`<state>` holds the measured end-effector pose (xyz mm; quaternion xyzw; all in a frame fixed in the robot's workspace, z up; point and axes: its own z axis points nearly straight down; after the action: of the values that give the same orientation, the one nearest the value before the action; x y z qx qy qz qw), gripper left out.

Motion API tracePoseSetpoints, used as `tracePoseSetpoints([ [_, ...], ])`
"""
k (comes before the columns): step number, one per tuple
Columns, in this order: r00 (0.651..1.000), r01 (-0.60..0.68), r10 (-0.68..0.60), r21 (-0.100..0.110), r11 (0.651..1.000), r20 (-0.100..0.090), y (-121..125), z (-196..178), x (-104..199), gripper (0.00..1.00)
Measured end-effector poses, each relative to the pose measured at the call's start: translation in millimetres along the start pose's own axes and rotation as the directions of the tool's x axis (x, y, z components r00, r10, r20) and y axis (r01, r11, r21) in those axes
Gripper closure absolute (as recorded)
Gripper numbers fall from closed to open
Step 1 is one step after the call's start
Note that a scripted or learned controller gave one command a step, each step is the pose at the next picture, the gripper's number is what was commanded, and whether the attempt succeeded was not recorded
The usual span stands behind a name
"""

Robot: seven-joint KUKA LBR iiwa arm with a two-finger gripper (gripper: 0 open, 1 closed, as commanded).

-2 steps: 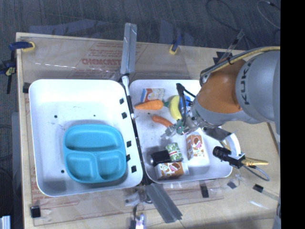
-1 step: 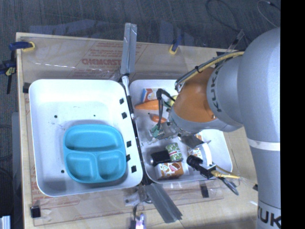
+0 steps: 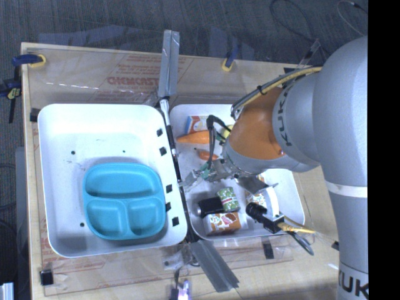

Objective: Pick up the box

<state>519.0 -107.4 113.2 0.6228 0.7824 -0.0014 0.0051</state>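
The small white-and-orange cardboard box (image 3: 197, 124) looks light and crushable; take its flat sides gently. You cannot tell the two-finger gripper's (image 3: 209, 167) state; it hangs near the box.

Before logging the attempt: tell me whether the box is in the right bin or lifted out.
In: the box lies on the right bin's floor near its far wall, beside the arm.
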Motion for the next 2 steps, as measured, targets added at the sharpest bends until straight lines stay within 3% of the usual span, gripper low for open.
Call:
tracePoseSetpoints([
  [1, 0.981, -0.192, 0.192, 0.007, 0.981, -0.009, 66, 21, -54, 0.00],
  [2, 0.923, -0.385, 0.385, 0.032, 0.922, -0.010, 107, 26, -97, 0.00],
])
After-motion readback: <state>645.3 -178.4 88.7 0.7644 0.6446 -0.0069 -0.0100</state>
